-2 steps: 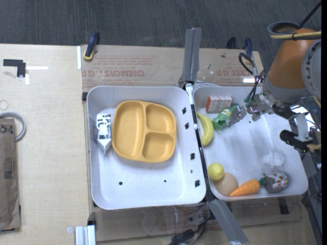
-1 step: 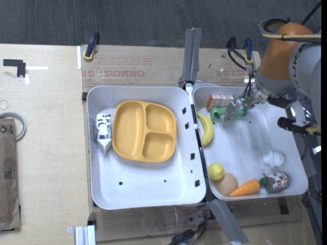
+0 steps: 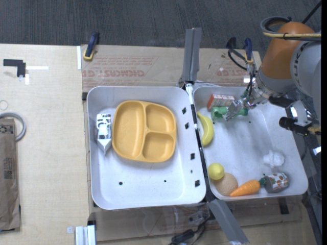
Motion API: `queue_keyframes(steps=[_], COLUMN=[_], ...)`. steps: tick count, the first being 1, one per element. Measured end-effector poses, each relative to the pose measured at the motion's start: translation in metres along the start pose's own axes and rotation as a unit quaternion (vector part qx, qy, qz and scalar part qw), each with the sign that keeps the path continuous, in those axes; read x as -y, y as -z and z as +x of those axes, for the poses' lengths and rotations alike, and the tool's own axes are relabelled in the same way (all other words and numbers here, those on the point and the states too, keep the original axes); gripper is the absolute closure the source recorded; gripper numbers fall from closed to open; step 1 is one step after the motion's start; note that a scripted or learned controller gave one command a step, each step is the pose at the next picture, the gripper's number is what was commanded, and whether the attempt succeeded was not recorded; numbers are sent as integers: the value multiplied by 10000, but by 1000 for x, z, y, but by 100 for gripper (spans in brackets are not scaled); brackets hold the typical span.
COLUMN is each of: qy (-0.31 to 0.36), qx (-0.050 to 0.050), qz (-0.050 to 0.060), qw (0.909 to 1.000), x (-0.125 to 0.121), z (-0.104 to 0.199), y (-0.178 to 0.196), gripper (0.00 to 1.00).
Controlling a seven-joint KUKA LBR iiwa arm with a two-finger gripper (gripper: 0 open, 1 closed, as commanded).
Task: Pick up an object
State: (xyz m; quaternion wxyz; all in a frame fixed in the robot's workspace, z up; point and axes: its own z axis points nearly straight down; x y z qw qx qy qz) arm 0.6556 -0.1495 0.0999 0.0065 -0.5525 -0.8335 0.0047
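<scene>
Fingers (image 3: pixel 239 107) low at the right bin's (image 3: pixel 286 137) 12 o'clock, touching the green-and-red carton (image 3: pixel 220 106); you can't tell whether they're clenched. Risk, as judged: carton slides against the wall, and the banana (image 3: pixel 206 129) at its 7 o'clock crowds any retry.

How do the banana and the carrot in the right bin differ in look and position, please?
The banana is yellow and curved; the carrot is orange, straight and tapered. The banana lies along the bin's left wall, nearly upright in the view; the carrot lies near the front edge, slanting across. The banana lies apart from other items; the carrot rests against a tan round object. Both are elongated and in the right bin.
</scene>
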Motion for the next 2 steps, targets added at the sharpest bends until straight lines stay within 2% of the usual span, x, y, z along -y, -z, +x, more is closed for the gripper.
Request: queue_keyframes(steps=[1,2], qy=[-202,-1629], qx=[69,22], qz=[29,-63], qw=[9998,9866], x=[-46,-25], z=[114,122], y=[95,104], gripper=[100,100])
